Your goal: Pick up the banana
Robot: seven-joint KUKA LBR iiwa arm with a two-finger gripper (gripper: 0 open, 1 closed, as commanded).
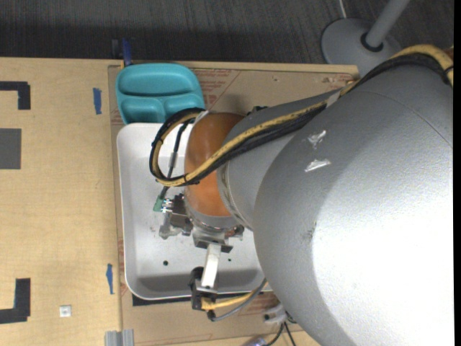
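My grey arm (346,193) reaches in from the right and covers most of the bench. Its orange band (205,164) and wrist hang over the middle of a white bin (137,193). The metal gripper body (173,218) points down into this bin, just left of the wrist, close to the bin floor. Black and yellow cables loop around the wrist. The arm hides whatever lies under the gripper and most of the bin floor.
A teal moulded tray (158,92) stands just behind the bin's far edge. A bare strip of white bin floor shows along the left wall and front corner. Cardboard bench surface (57,193) with black and blue tape marks lies to the left.
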